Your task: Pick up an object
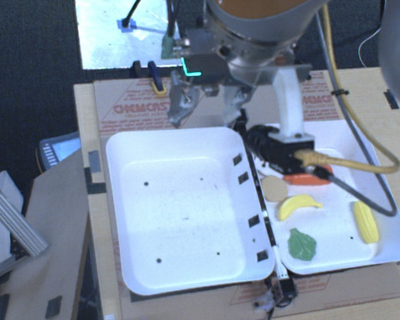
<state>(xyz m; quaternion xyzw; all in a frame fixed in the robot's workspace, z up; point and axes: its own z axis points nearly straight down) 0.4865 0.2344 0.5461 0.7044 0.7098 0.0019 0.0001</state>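
Observation:
My gripper [208,109] hangs over the far rim of the left bin [123,198], near the divide between the two bins. Its two grey fingers [180,103] stand apart, open, with nothing between them. The objects lie in the right bin [391,243]: a yellow banana [299,204], a yellow corn cob [365,221], a green leafy piece [302,244], an orange carrot [309,178] and a tan round piece [274,189]. All of them are to the right of and nearer than the gripper. The arm's wrist and cables hide the right bin's far part.
Black clips [254,221] line the seam between the bins. A black cable bundle and a yellow hose [355,165] drape over the right bin's far half. Cardboard [131,106] lies under both bins. A yellow-and-blue clamp [155,79] sits behind the left bin.

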